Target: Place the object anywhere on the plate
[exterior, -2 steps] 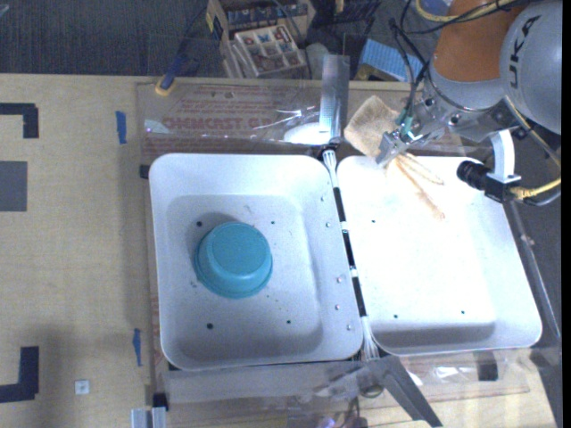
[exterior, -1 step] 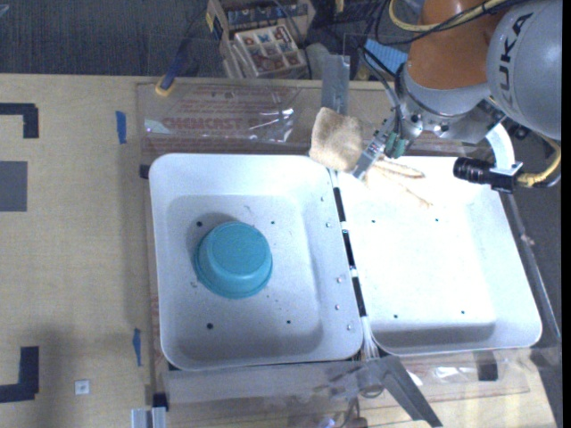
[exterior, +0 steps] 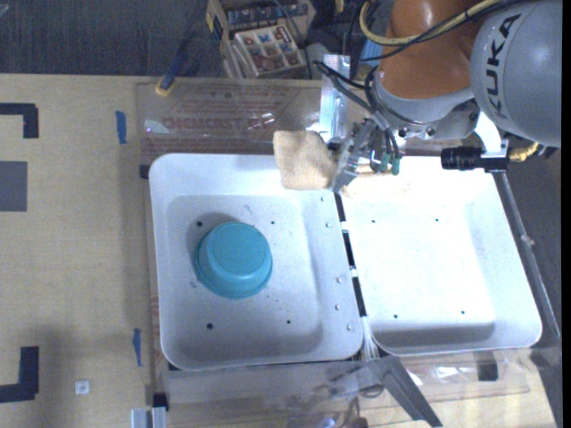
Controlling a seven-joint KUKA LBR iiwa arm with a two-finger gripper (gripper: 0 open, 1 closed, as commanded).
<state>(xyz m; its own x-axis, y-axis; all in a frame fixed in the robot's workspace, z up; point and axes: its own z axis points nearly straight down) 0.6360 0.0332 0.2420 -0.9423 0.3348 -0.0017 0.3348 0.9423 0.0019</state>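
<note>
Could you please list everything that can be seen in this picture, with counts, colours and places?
Shallow white plastic bins: 2, white, side by side on the bench; left bin, right bin.
Round blue upturned bowl or plate: 1, blue, on the floor of the left bin.
Tan sponge-like block: 1, tan, at the far rim of the left bin, beside the gripper; whether it is between the fingers cannot be told.
Box of printed items: 1, brownish, beyond the bench.
Blue tape marks: 2, blue, on the bench left of the bins.
KUKA arm: 1, grey with an orange band, reaching in from the right.
Gripper: 1, dark metal, over the far edge between the bins.
</note>
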